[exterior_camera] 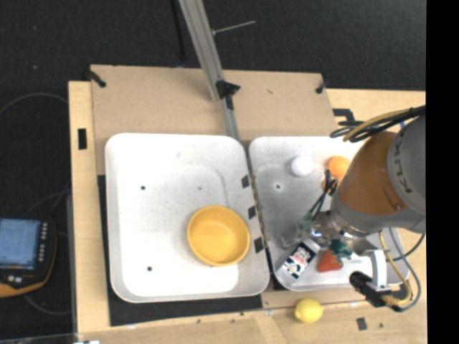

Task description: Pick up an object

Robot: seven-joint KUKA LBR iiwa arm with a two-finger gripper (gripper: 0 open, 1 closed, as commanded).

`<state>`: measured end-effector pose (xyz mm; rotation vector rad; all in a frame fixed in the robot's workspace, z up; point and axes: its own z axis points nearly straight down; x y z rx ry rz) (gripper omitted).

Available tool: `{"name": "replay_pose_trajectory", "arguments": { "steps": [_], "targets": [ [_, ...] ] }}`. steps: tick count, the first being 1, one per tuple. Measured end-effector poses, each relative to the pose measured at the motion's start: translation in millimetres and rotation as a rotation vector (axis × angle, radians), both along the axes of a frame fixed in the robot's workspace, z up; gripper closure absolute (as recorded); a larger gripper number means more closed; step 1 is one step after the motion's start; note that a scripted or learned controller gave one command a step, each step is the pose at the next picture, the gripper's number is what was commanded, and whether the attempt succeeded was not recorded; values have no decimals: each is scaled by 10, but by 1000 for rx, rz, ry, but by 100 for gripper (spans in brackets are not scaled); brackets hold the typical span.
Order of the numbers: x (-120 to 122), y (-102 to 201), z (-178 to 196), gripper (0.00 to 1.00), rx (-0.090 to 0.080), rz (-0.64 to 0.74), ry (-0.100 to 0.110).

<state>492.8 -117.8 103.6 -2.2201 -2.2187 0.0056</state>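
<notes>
Low at the right bin's [276, 156] five o'clock, the gripper [326, 244] hangs over the red object [329, 261] and carton [296, 259], likely seeking a grasp; its grip state I cannot tell.

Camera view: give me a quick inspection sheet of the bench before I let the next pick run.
Surface: two white bins, left bin and right bin, on a brown bench.
Job's things: yellow bowl in left bin; white ball, orange ball, red piece and black-and-white box in right bin.
Clutter: yellow lemon on the bench outside the bins.
Grippers: gripper low over right bin, fingers hidden.
Cables: bundle at the wrist.
Surroundings: handheld pendant, metal rail.
</notes>
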Motion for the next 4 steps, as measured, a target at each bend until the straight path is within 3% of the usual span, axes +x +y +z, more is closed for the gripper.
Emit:
{"name": "replay_pose_trajectory", "arguments": {
  "steps": [1, 4],
  "targets": [
    [30, -7, 136, 100, 0, -4, -10],
    [158, -156, 1760, 100, -1, 4, -7]
  ]
}}
